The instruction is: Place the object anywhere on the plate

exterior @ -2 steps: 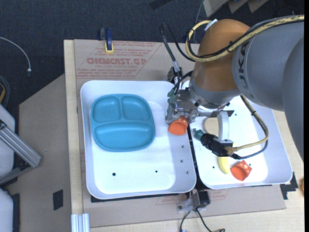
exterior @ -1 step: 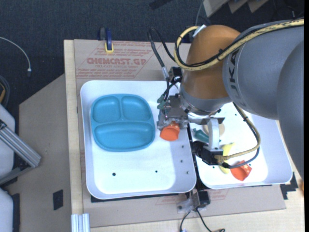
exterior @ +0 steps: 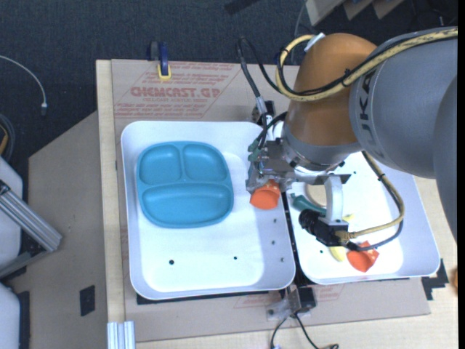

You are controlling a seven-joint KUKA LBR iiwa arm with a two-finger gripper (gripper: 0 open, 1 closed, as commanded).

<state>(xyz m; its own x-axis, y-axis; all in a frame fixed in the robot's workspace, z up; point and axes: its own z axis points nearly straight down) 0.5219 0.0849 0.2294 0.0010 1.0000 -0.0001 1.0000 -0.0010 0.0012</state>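
A blue three-section plate [exterior: 185,184] lies in the left white bin [exterior: 203,267], toward its far left. My gripper [exterior: 263,185] hangs over the right edge of that bin, just right of the plate. Its fingers are shut on a small orange object [exterior: 265,198], which pokes out below the fingertips. The object is level with the plate's right rim and a short gap apart from it. The arm's grey and orange wrist [exterior: 330,100] hides the far part of the right bin.
The right white bin [exterior: 414,260] holds a dark teal item [exterior: 311,203], a yellow piece [exterior: 336,251] and an orange-red piece [exterior: 362,259] near its front edge. Black cables [exterior: 378,227] loop over that bin. A cardboard sheet [exterior: 174,86] lies under both bins.
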